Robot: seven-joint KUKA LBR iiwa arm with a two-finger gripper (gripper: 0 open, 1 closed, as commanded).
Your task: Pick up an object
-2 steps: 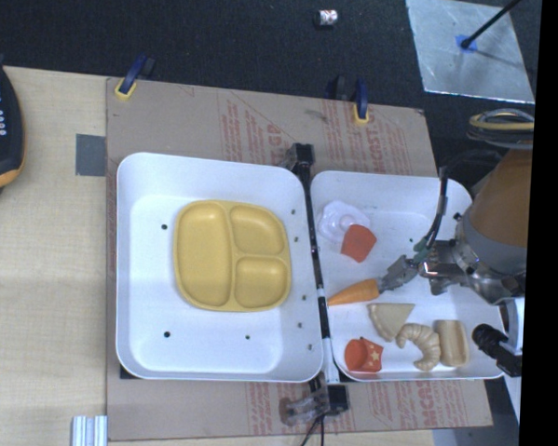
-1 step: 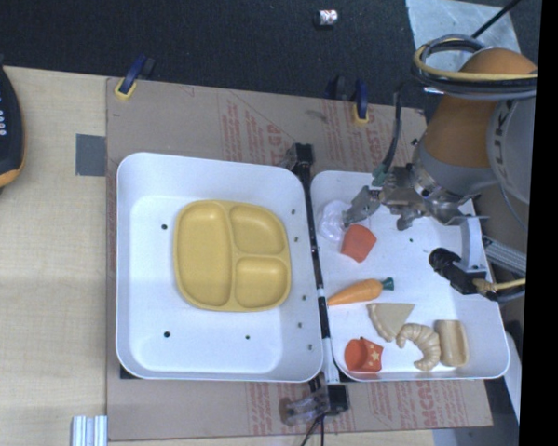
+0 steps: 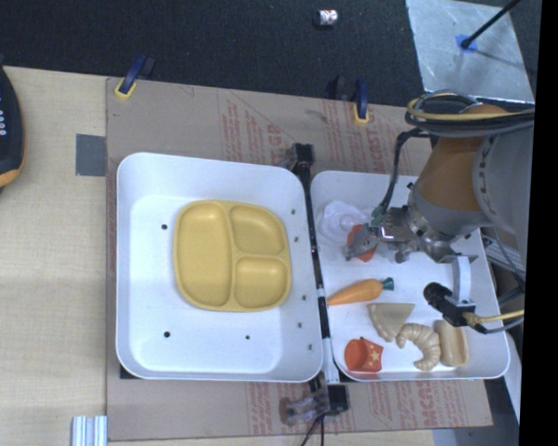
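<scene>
Gripper (image 3: 364,244) low in the right bin (image 3: 495,369), over a small red-orange piece.

Nearest me in that bin I see a red pepper (image 3: 363,355) at about seven o'clock, a croissant (image 3: 420,342) and bread piece (image 3: 453,344) at five, and a pale wedge (image 3: 390,316) just above them. A carrot (image 3: 359,291) lies mid-bin. Farther up, at ten o'clock, the red-orange piece (image 3: 360,237) sits against the gripper tips beside a clear wrapper (image 3: 340,217); I cannot tell the jaw state. The left bin (image 3: 133,256) holds a yellow divided plate (image 3: 232,255).
</scene>
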